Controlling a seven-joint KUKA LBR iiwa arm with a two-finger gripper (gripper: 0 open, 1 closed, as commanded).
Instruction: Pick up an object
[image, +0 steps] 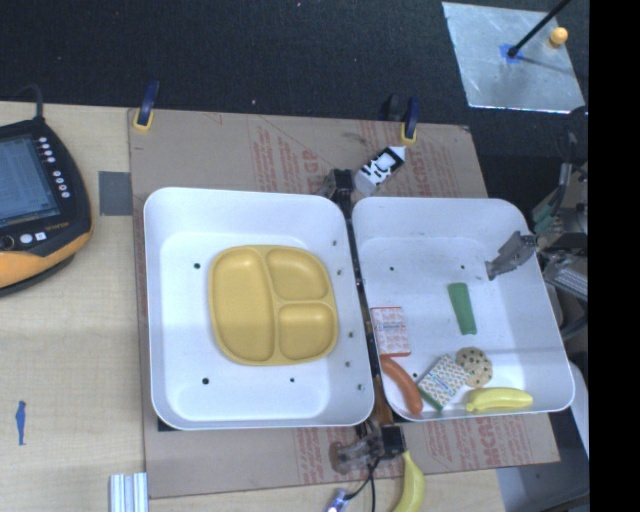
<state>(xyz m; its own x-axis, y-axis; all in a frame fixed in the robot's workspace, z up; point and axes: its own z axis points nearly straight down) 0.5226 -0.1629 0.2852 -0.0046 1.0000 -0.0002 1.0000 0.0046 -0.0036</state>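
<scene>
The right bin (430, 225) holds a green stick (461, 307), a red and white packet (389, 329), a hot dog (401, 384), a wrapped bar (442, 381), a speckled cookie (474, 365) and a banana (499, 400). My gripper (510, 255) reaches in at the bin's right rim, above and to the right of the green stick. Nothing shows between its fingers. The left bin (180, 225) carries a yellow divided plate (272, 303).
A teach pendant (38, 205) lies at the far left of the bench. A second banana (410, 482) lies outside the bins at the bottom. A black and white item (380, 167) sits behind the bins. Clamps (146, 105) hold the cardboard.
</scene>
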